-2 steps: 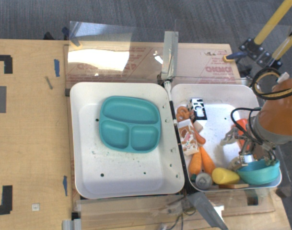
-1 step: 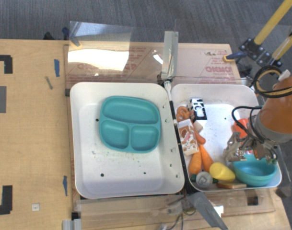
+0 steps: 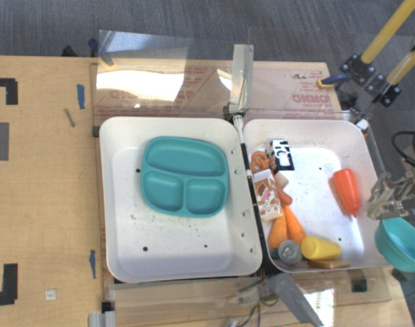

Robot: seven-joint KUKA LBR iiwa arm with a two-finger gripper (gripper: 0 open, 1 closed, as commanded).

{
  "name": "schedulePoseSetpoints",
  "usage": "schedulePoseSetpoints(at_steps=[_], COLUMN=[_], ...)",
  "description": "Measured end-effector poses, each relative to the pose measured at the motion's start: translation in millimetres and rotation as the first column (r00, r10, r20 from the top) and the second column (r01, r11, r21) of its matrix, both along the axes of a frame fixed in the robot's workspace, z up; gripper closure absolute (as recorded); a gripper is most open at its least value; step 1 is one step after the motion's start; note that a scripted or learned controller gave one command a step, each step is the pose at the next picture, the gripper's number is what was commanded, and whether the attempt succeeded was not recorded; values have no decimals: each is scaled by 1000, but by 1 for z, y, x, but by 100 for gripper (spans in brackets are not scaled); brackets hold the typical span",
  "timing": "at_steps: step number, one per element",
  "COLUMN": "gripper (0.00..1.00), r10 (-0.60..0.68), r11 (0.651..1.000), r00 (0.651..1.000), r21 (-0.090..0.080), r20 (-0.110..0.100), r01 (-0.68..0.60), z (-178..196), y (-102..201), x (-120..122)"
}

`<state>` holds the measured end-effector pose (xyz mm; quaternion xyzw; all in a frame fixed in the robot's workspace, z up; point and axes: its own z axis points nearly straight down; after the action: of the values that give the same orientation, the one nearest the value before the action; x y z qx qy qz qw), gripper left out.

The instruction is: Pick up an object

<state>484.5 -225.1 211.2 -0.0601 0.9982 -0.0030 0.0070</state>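
The right bin [image 3: 316, 172] holds several objects. An orange cone-shaped piece [image 3: 345, 190] lies near its right wall. Along the left wall lie a pretzel [image 3: 260, 161], a black and white card [image 3: 282, 154], a snack packet [image 3: 265, 193] and two carrots [image 3: 287, 227]. At the front sit a yellow piece [image 3: 321, 248] and a grey cap [image 3: 289, 253]. My gripper [image 3: 389, 197] is a grey metal shape at the right rim of this bin, just right of the orange piece, and I see nothing held in it.
The left bin [image 3: 118, 182] carries a teal divided plate [image 3: 185, 176]. A teal bowl [image 3: 400, 242] sits outside the right bin's front right corner, below the gripper. Clear plastic sheets [image 3: 193, 80] stand behind the bins. Yellow-handled clamps [image 3: 371, 73] are at the back right.
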Motion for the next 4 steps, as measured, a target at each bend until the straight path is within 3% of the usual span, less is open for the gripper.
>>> schedulePoseSetpoints(at_steps=[1,2,3,4], gripper=[100,100,100,100], r10=[419,627,850,990], r11=[908,779,526,138], r00=[908,779,526,138], r21=[2,-1,-1,-1], r20=[-7,-8,-10,-12], r01=[-419,-627,-850,-990], z=[9,30,43,53], y=[3,2,2,2], x=[30,12,16,11])
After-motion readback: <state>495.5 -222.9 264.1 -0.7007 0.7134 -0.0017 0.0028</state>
